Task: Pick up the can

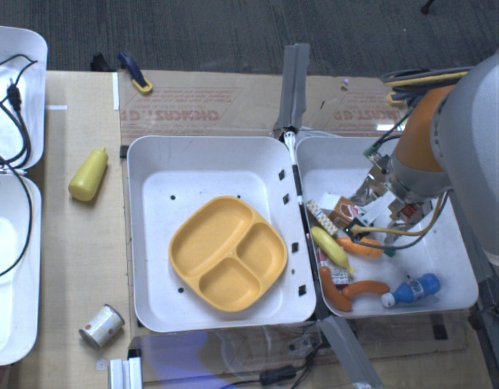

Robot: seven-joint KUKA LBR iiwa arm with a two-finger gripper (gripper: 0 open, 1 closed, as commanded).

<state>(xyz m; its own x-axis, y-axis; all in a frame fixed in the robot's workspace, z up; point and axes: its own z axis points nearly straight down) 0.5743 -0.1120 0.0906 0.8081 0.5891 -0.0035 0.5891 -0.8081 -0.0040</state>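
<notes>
Small silver can (pixel 101 325) lying on worktop (pixel 87 250), outside left bin (pixel 144 217) at its near-left corner; far right, gripper (pixel 371 209) low among right-bin clutter, finger state impossible to tell; approach stage, long leftward reach needed

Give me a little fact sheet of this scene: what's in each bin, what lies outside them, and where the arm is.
left bin: yellow plastic divided plate
right bin: yellow banana, orange carrot-like pieces, small blue bottle, snack packets
outside the bins: small silver can on its side near the left bin's front corner; yellow squeeze bottle
arm: grey and orange, over the right bin
gripper: above the packets, far from the can
</notes>
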